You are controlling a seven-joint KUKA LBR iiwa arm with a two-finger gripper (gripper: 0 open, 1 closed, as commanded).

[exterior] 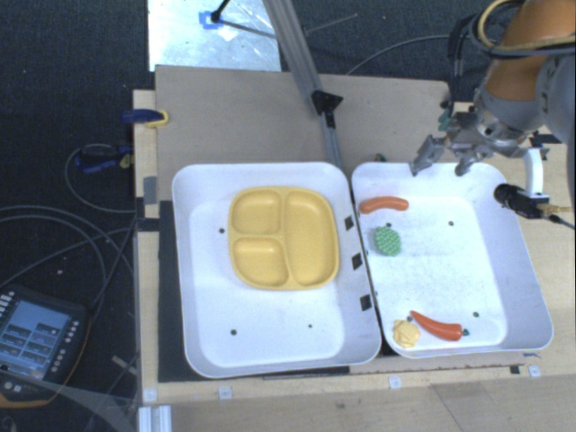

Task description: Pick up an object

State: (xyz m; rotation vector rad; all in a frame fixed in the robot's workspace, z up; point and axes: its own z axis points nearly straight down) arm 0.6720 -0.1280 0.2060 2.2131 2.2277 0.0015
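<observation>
The right bin (pixel 504 259) holds an orange sausage (pixel 384 205) near its far left corner, with a small green knobbly piece (pixel 388 241) just below it. At the bin's near edge lie a red-orange chilli shape (pixel 438 327) and a pale yellow lump (pixel 406 334). My gripper (pixel 444 158) hangs open above the bin's far rim, its two fingers spread apart with nothing between them. It stands to the upper right of the orange sausage and touches none of the objects.
The left bin (pixel 207 331) carries a yellow three-compartment plate (pixel 282 238). A grey pole (pixel 297 52) slants across the bench toward the gap between the bins. Cables and a teach pendant (pixel 31 336) lie on the floor at the left.
</observation>
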